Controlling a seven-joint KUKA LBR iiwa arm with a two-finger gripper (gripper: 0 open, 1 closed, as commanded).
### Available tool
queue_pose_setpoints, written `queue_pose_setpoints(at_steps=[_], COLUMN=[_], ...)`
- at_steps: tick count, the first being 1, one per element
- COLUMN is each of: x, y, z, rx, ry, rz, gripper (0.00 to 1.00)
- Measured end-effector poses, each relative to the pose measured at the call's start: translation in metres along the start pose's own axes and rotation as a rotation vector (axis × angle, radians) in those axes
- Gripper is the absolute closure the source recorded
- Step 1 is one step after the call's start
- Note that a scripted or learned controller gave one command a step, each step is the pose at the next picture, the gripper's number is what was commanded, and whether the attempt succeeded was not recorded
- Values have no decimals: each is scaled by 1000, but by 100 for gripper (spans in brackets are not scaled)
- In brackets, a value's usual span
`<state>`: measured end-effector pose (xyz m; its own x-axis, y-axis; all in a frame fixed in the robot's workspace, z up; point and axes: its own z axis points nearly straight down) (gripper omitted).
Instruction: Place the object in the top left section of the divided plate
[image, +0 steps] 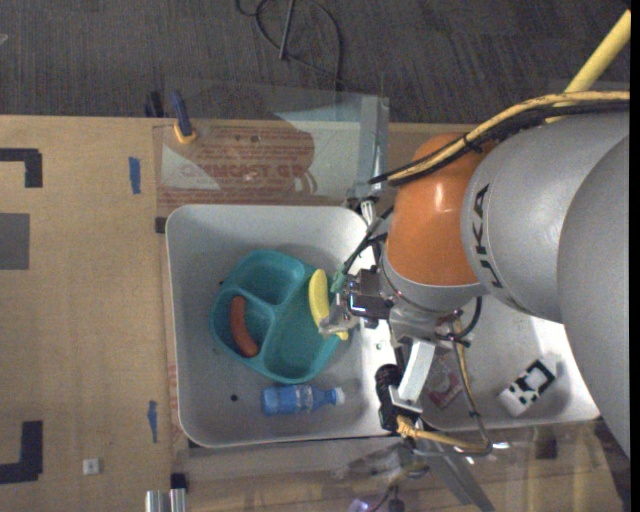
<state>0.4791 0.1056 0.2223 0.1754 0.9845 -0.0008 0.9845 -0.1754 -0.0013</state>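
A teal divided plate lies in the left white bin. An orange-red sausage rests in the plate's small left section. A yellow banana lies along the plate's right rim, over the edge of the large section. My gripper hangs under the orange wrist band, right against the banana's right side. The wrist hides how the gripper meets the banana.
A blue plastic bottle lies on the bin floor just below the plate. The right bin holds a white-and-black object and a reddish item, partly under the arm. A clear sheet stands behind the left bin.
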Motion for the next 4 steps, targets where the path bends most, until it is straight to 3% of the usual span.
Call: queue_pose_setpoints(at_steps=[1, 2, 3, 4], x=[4, 31, -40, 19], y=[-1, 25, 8, 9], z=[107, -12, 38, 109], rx=[1, -1, 0, -48], ry=[0, 0, 1, 0], rz=[-95, 25, -674, -817], gripper=[0, 0, 0, 0])
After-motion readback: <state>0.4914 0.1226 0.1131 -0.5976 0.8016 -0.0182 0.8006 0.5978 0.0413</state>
